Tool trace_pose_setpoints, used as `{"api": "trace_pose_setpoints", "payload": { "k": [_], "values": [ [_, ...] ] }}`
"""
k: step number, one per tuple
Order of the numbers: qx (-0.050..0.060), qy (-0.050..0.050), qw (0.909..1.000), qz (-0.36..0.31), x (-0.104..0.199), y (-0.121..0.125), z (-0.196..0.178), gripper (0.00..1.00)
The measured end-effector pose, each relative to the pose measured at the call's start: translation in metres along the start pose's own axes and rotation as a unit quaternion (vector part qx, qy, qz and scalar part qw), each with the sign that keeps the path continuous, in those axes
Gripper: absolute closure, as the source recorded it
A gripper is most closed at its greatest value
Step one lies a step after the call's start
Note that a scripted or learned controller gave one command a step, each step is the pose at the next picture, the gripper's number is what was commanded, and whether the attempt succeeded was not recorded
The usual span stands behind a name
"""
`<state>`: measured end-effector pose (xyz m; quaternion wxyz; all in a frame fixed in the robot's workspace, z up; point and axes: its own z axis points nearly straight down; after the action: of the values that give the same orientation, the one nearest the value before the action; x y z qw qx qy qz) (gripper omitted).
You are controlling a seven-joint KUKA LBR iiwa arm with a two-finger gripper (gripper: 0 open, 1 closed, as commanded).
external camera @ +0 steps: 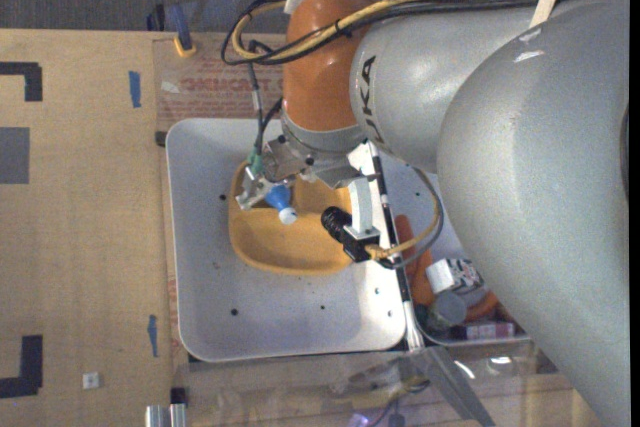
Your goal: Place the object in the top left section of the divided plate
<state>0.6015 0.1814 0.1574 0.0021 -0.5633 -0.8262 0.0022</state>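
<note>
Table [80,215] — tan surface at left, marked with black corner brackets and bits of blue tape. Next, a white bin [270,315] with rounded corners. In its upper middle sits a yellow plate [280,250], partly covered by the arm's wrist. Over the plate's upper left part, the pincer [268,195] points down; a small blue and white object [281,206] sits at its tips, just over the plate — whether it is pinched or merely touched, cannot tell. Arm [480,115] — orange band, then grey bulk filling the right. Below it, the second bin [470,335] holds orange and grey items, partly hidden.
</note>
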Motion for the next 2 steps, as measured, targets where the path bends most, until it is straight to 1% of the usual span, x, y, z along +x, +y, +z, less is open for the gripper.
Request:
{"api": "trace_pose_setpoints", "payload": {
  "k": [2],
  "values": [
    [0.000, 0.000, 1.0000, 0.000, 0.0000, 0.0000, 0.0000, 0.00]
  ]
}}
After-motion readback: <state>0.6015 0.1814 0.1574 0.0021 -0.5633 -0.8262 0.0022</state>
